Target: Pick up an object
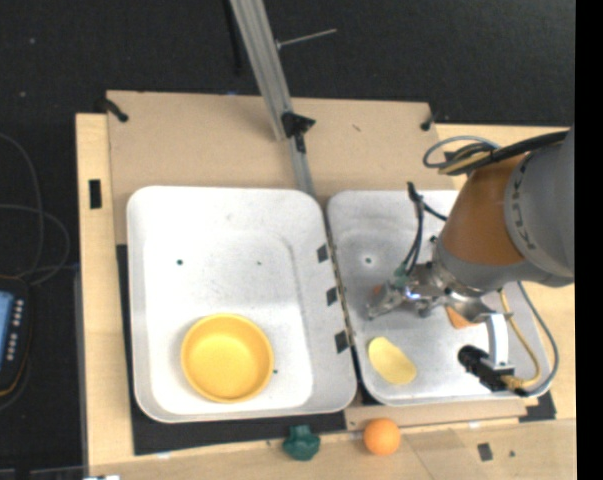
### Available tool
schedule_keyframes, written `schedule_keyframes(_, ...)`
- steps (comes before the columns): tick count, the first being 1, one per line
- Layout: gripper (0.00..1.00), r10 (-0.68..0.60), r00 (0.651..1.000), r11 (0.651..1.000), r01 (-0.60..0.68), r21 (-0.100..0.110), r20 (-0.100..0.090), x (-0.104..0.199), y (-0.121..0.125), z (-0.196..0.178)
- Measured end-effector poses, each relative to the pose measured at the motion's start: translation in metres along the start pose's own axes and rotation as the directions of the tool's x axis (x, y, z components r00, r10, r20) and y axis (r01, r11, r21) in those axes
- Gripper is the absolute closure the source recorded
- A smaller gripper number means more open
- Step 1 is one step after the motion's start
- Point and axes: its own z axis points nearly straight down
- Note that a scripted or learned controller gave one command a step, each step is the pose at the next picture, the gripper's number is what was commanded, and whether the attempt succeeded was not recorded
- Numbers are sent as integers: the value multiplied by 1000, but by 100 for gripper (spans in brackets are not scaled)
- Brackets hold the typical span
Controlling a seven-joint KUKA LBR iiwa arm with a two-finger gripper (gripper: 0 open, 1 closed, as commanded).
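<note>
White bins sit side by side. Over the right bin (381, 218), the gripper (389, 298) hangs low; whether it is wide or narrow cannot be told. A pale yellow object (391, 360) lies just below it, untouched.

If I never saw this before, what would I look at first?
Probably the bright yellow bowl, sitting in the near part of the left bin. Next, the big grey arm with its orange band, reaching in from the right over the right bin, with a pale yellow object lying near its front edge. An orange ball and a small green thing sit outside the bins.
</note>
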Motion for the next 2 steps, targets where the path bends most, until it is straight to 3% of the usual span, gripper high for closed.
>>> schedule_keyframes(1, 100, 5, 1000, 1000, -5, -8, -1, -1, 2, -14)
schedule_keyframes(2, 100, -3, 1000, 1000, 3, -11, 0, 4, -1, -61)
